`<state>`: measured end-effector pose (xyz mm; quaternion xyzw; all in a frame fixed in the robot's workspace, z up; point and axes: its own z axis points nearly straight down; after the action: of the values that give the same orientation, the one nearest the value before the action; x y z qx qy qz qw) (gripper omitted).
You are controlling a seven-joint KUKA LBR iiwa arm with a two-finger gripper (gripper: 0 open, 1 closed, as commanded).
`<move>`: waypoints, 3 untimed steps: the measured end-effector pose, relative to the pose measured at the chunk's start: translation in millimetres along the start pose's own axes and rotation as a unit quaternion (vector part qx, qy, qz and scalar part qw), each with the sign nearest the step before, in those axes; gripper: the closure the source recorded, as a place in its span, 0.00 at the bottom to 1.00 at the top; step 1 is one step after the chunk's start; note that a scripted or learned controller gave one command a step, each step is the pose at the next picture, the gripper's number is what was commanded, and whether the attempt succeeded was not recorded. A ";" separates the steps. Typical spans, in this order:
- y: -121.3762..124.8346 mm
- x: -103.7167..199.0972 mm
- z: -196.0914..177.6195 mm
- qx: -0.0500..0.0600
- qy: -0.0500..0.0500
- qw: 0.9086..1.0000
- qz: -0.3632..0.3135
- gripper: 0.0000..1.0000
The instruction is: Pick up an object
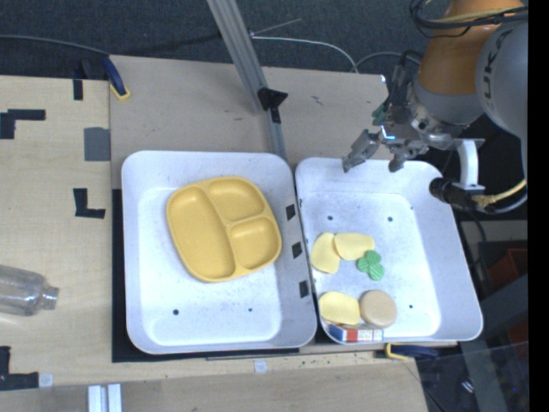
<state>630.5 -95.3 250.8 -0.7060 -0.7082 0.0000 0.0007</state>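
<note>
The gripper (pixel 375 154) is held spread and empty over the right bin (pixel 429 316) at its twelve o'clock rim. The food pieces (pixel 352 273) are clustered toward six o'clock; one could be nudged aside unless a single piece is targeted.

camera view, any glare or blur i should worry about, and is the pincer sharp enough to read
Camera view: even, soft lighting, with no harsh glare on the white bins. The yellow divided plate and small food pieces are fairly sharp with faint shadows. The pincer is open, slightly soft, over the right bin's far edge. The clear bottle at left looks washed out.
</note>
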 end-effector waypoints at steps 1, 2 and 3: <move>10.1 103.8 41.8 0.002 0.000 1.000 -0.003 0.00; 10.3 100.4 30.1 0.001 0.000 1.000 -0.001 1.00; -17.4 143.8 65.0 0.003 0.000 1.000 -0.001 1.00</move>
<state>612.6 48.5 186.0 -0.7056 -0.7086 0.0021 0.0022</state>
